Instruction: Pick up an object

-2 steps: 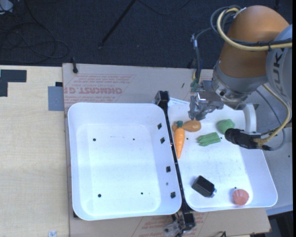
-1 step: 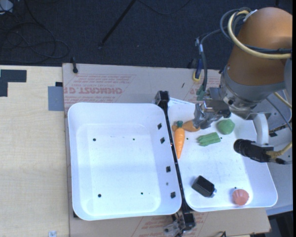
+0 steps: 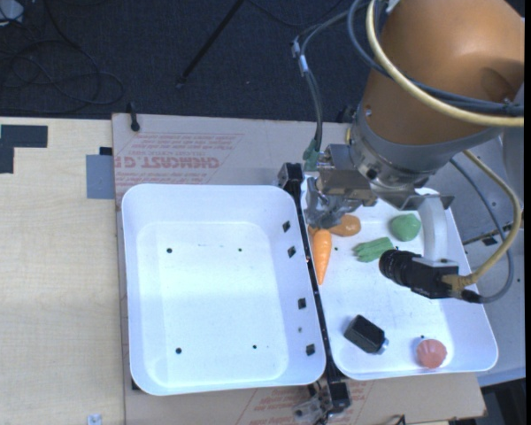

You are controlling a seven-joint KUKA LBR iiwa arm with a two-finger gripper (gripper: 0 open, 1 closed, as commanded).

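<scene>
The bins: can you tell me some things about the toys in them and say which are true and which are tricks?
1. The carrot lies in the right bin, close to the wall between the bins. True.
2. The black block sits in the left bin. False: it is in the right bin, near its front.
3. The gripper hangs over the far end of the right bin, just above the carrot's thick end. True.
4. The pink ball is touching the carrot. False: it lies apart, in the near right corner.
5. The round green toy is in the right bin. True.
</scene>
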